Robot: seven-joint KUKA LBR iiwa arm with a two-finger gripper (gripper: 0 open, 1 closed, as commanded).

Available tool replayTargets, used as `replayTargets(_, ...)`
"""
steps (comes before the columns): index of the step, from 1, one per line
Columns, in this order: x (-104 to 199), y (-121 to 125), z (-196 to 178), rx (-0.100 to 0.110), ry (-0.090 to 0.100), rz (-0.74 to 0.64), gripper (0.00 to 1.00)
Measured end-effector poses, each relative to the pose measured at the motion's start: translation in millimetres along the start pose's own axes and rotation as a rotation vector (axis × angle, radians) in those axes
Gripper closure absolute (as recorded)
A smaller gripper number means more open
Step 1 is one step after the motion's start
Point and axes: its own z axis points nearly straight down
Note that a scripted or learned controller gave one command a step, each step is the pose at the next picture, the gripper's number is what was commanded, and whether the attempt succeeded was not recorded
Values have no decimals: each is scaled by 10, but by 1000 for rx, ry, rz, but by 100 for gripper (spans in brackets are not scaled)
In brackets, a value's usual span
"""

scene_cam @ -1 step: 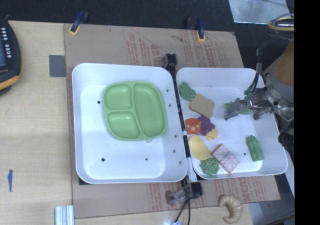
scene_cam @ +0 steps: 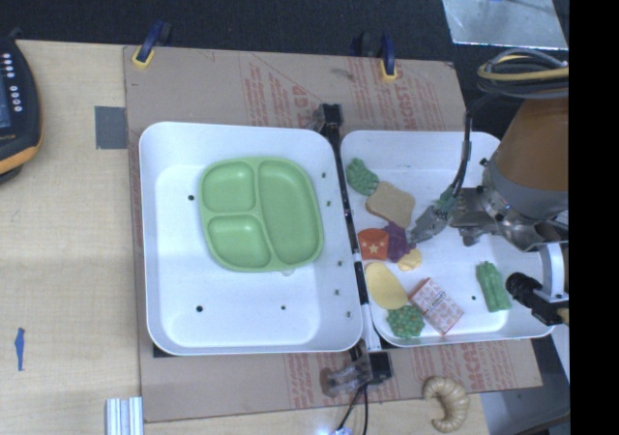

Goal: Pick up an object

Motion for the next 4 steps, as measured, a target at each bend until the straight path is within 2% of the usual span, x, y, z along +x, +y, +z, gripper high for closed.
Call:
replayTargets(1,-212,292,959,-7,-4,8,0)
replayTargets(2,-194,310,793,-12,-1,3,100)
replayTargets(3,172,-89,-61,-8,0,3,100)
replayTargets(4,156,-79,-19,-4,-1,5,0)
